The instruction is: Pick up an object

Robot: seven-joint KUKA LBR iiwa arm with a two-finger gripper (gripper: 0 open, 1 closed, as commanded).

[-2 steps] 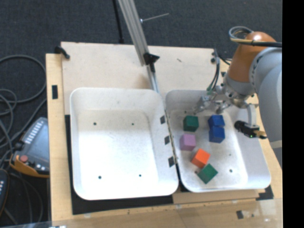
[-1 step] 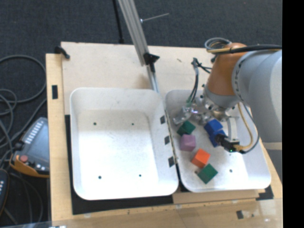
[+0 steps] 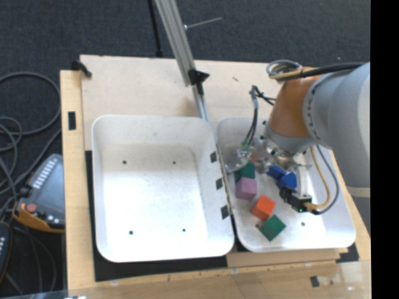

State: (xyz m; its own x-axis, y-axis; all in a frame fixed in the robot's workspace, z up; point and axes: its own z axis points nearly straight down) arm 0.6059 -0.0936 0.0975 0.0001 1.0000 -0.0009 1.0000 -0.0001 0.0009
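A grey robot arm with an orange band (image 3: pixel 293 108) reaches in from the right over the right-hand shallow white plastic bin (image 3: pixel 330 226) on a pale wooden bench (image 3: pixel 137 86). Its hand (image 3: pixel 252 164) is lowered into the far left part of that bin, close to the wall shared with the neighbouring bin; whether it is wide, narrow or gripping anything cannot be told, as the wrist and cables hide it.

Four small blocks lie clustered in the right bin. A dark green block (image 3: pixel 249 170) sits directly under the hand, only partly visible. Touching its near side is a pale purple cube (image 3: pixel 246 188), matte and soft-edged. Just nearer and to the right lies an orange-red cube (image 3: pixel 264 207), tilted on a corner, and touching its near side a green cube (image 3: pixel 272 228), also turned at an angle. A blue piece (image 3: pixel 285 179) shows beside the wrist, to the right of the purple cube; whether it is a loose block or part of the tool is unclear.

The left-hand shallow white plastic bin (image 3: pixel 100 167) lies alongside. A slanted aluminium post (image 3: pixel 177 39) rises from the far side of the bench.
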